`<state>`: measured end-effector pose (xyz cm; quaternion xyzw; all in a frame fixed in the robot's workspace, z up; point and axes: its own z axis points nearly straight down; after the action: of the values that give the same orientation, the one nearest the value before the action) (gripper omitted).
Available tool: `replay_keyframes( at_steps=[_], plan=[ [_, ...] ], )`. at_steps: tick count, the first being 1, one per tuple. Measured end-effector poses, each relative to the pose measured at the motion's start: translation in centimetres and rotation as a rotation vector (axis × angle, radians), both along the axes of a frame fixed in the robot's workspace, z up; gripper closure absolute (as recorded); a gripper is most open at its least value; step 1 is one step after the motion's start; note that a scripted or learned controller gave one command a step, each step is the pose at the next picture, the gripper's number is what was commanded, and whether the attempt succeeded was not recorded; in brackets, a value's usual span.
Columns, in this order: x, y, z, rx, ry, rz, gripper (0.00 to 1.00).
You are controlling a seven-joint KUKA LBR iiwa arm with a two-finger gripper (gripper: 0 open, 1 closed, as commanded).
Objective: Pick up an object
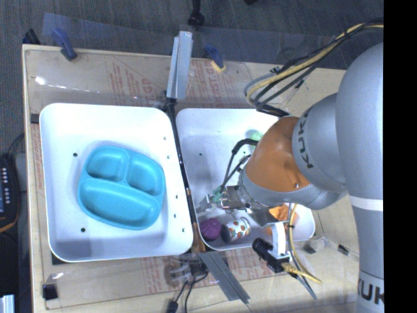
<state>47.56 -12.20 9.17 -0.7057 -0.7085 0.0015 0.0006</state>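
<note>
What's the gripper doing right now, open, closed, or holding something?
Gripper: cannot be told. It is low in the right bin, just above the purple object and the small patterned object, with nothing seen in its grasp.

The arm [306, 162] hides most of the right bin [195, 135], covering all but the edge of a green object [253, 135].

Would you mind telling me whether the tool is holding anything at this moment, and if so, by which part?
It cannot be told: the tool is low in the right bin, just above a purple object and a small patterned object, with its tip hidden.
</note>
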Motion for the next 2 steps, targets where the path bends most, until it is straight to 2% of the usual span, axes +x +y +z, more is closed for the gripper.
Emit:
replay_keyframes(
  at_steps=[1, 2],
  plan=[
    [5.7, 0.7, 0.2, -0.009, -0.007, -0.004, 0.00],
    [12.6, -0.8, 0.0, 0.002, 0.000, 0.004, 0.00]
  ],
)
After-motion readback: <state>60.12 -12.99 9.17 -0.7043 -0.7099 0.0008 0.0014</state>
